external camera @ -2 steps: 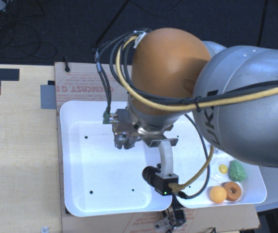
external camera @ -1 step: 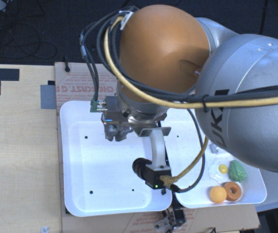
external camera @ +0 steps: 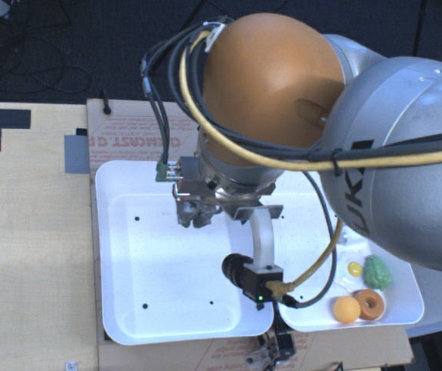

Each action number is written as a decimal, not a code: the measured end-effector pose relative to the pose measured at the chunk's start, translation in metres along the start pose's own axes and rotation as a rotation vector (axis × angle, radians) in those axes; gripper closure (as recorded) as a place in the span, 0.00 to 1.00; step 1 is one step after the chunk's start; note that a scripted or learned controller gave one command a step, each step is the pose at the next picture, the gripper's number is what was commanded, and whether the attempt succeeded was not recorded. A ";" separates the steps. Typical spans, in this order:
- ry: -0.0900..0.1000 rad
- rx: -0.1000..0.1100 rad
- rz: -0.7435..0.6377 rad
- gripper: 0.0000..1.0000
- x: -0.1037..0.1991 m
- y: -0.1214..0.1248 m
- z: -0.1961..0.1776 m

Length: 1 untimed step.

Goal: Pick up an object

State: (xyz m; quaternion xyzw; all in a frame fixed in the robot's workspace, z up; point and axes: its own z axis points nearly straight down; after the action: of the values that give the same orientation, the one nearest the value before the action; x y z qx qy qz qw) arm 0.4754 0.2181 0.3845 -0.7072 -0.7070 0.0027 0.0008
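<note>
The grey arm with its large orange band hangs over the middle of the bench and covers much of both bins. My gripper (external camera: 195, 211) points down over the upper middle of the left bin (external camera: 128, 284), with nothing visible in it. The objects lie in the near right corner of the right bin (external camera: 414, 304), well to the gripper's right: an orange ball (external camera: 347, 309), a brown ring (external camera: 372, 304), a green lumpy object (external camera: 377, 272) and a small yellow piece (external camera: 355, 269).
A black unit with a green light (external camera: 252, 278) and looping yellow and black cables (external camera: 314, 280) hang from the wrist above the wall between the bins. Cardboard (external camera: 140, 134) lies behind the bins and wooden bench (external camera: 28, 246) lies to the left.
</note>
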 end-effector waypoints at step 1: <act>-0.001 0.004 -0.001 1.00 0.019 0.007 0.073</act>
State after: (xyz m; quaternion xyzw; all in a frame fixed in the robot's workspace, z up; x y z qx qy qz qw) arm 0.4817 0.2365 0.3112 -0.7068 -0.7074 0.0044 0.0016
